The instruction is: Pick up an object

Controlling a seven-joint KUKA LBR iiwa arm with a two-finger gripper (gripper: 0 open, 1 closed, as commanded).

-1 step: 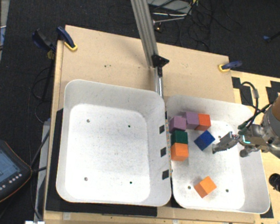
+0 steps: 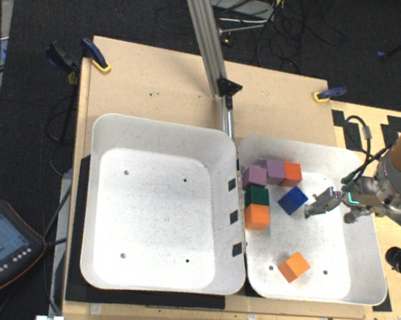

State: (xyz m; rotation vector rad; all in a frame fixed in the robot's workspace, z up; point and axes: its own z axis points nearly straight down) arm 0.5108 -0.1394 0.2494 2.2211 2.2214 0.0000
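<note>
1. Over the right bin (image 2: pixel 360 285), the gripper (image 2: pixel 322 204) hangs just right of the blue cube (image 2: pixel 293 200), with no cube between its fingers; whether they stand wide or narrow I cannot tell, as they are small and blurred.
2. Progress, as I judge it: nothing is lifted yet. Every cube lies on the bin floor, so the approach is made at most, and the descent, the closing and the lift are all left.
3. The nearest target looks to be the blue cube, which sits tilted, apart from the gripper by a small gap.
4. Count of cubes, all in the right bin: six.
   - Two purple (image 2: pixel 256 174) (image 2: pixel 275 170), touching, near the divider.
   - Three orange: one (image 2: pixel 292 173) beside the purple pair, one (image 2: pixel 257 217) by the divider, one (image 2: pixel 293 267) alone toward the front.
   - One green (image 2: pixel 258 195), wedged between a purple cube and the orange one below it.
   - One blue.
5. Two bins stand on the table (image 2: pixel 159 83); the left bin (image 2: pixel 98 200) holds no cubes.
</note>
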